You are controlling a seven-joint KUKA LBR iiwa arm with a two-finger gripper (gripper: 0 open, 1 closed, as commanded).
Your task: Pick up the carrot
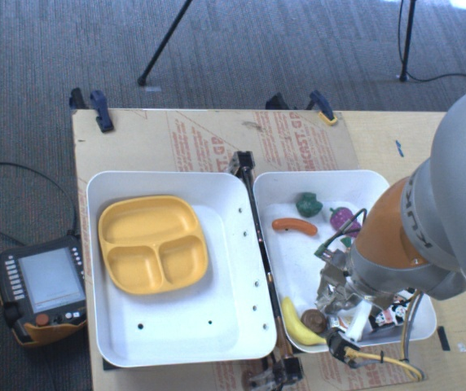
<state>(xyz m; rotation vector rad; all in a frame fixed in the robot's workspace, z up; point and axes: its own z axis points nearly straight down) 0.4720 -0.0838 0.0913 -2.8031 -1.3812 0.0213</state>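
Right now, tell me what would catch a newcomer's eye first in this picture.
The yellow divided plate stands out most, lying in the left bin. Next comes the big grey and orange arm, reaching over the right bin with its tool low beside the banana. The carrot lies untouched further back, near a green vegetable.

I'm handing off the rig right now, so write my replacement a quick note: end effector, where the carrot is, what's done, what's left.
End effector: low over the near end of the right bin, above the banana and a small brown item; grip state can't be read.
Carrot: lying flat in the far half of the right bin, beside the green vegetable and purple one, apart from the end effector.
Done: nothing picked.
Left: move over the carrot, grasp, lift.
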